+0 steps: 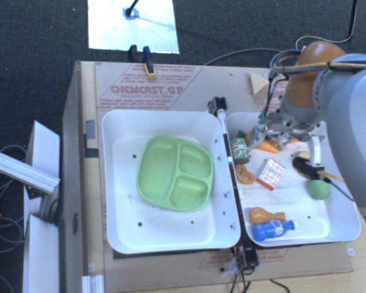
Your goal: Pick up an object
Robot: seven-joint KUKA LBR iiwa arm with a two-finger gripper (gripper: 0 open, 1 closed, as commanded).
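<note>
Well, from my remote seat:
Gripper (274,134): metal, low at the right white plastic bin's (341,227) far edge; I cannot tell its state.
Nearest object: orange wedge-shaped piece (267,145), touching the gripper.
Other objects: green-labelled small can (239,149), red-and-white patterned carton (271,173), smooth green ball (319,189), blue plastic bottle (272,229).
Left white bin (119,182): glossy pale-green compartment tray (174,173).
Bench: brown printed cardboard sheet (147,89).
Room: dark carpet (30,47).
</note>
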